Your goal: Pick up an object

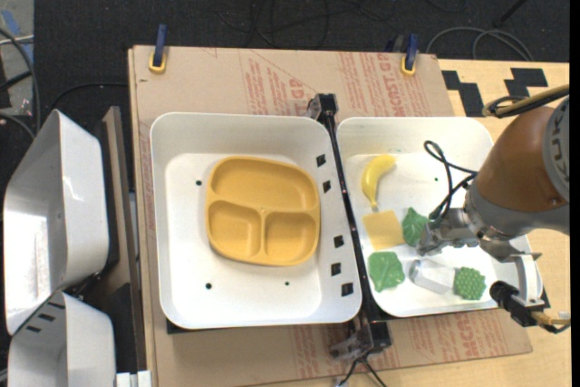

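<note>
The right bin (480,133) holds a yellow banana (376,177), a pale yellow square slab (382,228), a dark green piece (414,225), a leafy green piece (385,269), a bumpy green round (468,282) and a whitish block (433,276). My gripper (437,240) is down inside this bin, just right of the dark green piece and above the whitish block. The wrist hides its tips, and I see no object held in it.
In the left bin (172,195) lies a yellow divided plate (264,210). A black divider (340,204) runs between the bins. The arm's orange band (530,163) hangs over the right bin's right side. A cable (441,160) loops above the gripper.
</note>
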### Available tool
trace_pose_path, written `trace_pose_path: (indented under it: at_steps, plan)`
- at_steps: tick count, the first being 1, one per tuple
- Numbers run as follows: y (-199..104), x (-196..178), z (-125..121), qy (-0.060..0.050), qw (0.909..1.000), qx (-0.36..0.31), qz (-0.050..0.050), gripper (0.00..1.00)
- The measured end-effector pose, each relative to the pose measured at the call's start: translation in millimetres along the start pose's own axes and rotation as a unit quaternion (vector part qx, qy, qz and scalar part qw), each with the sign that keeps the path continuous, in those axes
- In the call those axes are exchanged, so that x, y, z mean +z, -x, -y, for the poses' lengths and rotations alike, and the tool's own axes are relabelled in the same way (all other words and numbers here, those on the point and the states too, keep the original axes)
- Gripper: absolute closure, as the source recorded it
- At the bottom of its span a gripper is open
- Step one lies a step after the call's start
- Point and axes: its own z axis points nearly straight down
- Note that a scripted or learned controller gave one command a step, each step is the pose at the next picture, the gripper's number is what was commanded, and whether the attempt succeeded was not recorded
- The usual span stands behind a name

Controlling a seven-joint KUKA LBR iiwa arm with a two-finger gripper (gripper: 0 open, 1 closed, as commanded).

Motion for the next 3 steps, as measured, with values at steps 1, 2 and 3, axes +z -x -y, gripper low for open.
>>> trace_pose_path:
  at_steps: [1,2,3]
  plan:
    - [5,-61,-6,0.003,1.0000,-0.004,0.001,1.00]
    - [4,-119,-17,0.004,1.0000,-0.004,0.002,1.00]
    - [2,-170,-28,0.003,1.0000,-0.005,0.001,1.00]
